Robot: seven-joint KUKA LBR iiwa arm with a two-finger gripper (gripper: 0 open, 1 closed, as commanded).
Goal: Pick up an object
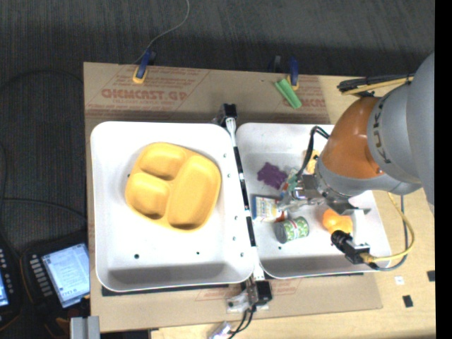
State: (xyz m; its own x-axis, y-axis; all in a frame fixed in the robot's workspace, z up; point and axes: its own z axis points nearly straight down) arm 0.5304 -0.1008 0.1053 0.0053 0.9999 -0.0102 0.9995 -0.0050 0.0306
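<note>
The grey arm with its orange band reaches in from the right over the right bin. Its gripper hangs low in that bin's middle. Just left of the gripper lies a small white and blue carton. A green can lies on its side just below the gripper. A purple object sits up and to the left of it. An orange object rests to the lower right, partly under the wrist. Whether anything is between the gripper's tips is hidden.
The left bin holds a large yellow lumpy object. A green marker and two clamps lie on the cardboard behind the bins. A black cable connector hangs by the right bin's front corner.
</note>
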